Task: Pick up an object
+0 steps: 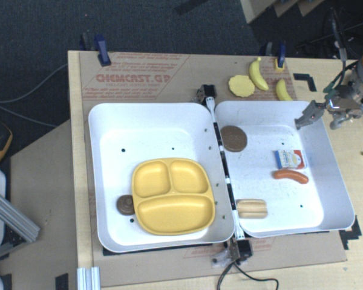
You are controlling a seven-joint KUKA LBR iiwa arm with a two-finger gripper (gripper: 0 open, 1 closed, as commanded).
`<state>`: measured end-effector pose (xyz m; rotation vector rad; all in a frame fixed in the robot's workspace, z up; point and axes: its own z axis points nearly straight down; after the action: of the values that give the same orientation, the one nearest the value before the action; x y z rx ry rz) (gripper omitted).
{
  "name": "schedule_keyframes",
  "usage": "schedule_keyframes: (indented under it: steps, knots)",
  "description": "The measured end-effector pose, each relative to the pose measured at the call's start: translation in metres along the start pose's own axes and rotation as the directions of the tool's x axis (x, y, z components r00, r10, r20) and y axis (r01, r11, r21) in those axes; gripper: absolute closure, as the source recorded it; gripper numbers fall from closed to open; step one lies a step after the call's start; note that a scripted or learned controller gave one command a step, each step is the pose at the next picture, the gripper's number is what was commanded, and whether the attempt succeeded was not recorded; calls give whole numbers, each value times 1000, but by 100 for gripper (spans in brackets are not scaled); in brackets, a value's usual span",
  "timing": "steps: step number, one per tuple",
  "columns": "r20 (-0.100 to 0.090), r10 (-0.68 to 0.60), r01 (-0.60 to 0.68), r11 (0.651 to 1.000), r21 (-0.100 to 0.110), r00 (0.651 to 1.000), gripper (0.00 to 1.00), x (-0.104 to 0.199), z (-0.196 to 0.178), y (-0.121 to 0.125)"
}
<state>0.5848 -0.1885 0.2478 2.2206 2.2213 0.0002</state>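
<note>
- Gripper [327,115]: at the far right corner of the right bin [327,207], over its rim. The jaws are spread wide apart, one finger pointing left above the bin's far edge and the other angled toward the right; nothing sits between them, and they touch no object.
- Right bin, contents: a brown disc [233,138] near the far left corner, close to the wall shared with the left bin; a small red, white and blue packet [288,158] right of centre; a toy sausage [290,176] just beside the packet on its near side; a tan bread roll [251,208] at the near left corner. All four lie well apart from the gripper.
- Left bin [109,132], contents: a yellow divided plate [172,195] fills the near half; a small brown round piece [126,205] touches the plate's left edge.
- Bench [145,77], far edge beyond the right bin: a yellow flat piece [242,86], a banana [258,75] just beside it, and a second banana [283,90] further right.
</note>
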Motion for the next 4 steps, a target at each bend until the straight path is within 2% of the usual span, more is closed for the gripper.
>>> schedule_keyframes:
  steps: [1, 2, 3, 4]
  knots:
    - [-5, 2, -2, 1000, 17, 1000, 0, -9, 162, -18]
    - [-4, 2, -2, 1000, 7, 1000, 0, 6, 164, -58]
    - [0, 1, -1, 1000, -1, 1000, 100, 5, 153, -55]
    - [-1, -6, 6, 1000, -2, 1000, 100, 67, 163, -26]
